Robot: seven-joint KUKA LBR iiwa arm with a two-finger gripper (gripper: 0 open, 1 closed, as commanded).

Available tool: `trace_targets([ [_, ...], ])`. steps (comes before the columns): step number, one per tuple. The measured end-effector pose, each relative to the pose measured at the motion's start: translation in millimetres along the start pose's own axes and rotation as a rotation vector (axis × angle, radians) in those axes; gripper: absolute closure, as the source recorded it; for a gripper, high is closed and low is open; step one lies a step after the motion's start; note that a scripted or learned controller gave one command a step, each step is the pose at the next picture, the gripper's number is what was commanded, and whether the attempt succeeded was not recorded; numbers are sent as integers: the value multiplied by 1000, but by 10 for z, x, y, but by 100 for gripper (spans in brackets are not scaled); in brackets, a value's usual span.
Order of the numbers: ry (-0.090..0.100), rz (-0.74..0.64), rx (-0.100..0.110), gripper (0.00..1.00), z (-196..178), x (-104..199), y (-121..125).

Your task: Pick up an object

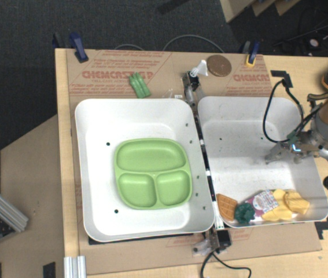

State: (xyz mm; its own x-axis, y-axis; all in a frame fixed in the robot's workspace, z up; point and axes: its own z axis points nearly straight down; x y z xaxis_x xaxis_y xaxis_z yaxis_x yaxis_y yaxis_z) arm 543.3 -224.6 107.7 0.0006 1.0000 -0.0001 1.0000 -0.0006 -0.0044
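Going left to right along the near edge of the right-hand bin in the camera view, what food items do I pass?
Waffle → dark green broccoli piece → pink-and-white wrapped piece → yellow pieces, all bunched against the near wall of the right bin.

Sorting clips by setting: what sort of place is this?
Probably a robotics lab bench: two white bins side by side on a cardboard-covered table, toy food piled in the right one, and a gripper trailing cables.
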Motion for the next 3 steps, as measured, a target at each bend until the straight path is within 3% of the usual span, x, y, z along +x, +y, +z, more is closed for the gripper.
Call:
trace_targets([
  [1,3,-4,-6,0,238,57,346],
  [2,14,-5,14,0,228,65,1227],
  [3,15,-4,11,0,231,68,1222],
])
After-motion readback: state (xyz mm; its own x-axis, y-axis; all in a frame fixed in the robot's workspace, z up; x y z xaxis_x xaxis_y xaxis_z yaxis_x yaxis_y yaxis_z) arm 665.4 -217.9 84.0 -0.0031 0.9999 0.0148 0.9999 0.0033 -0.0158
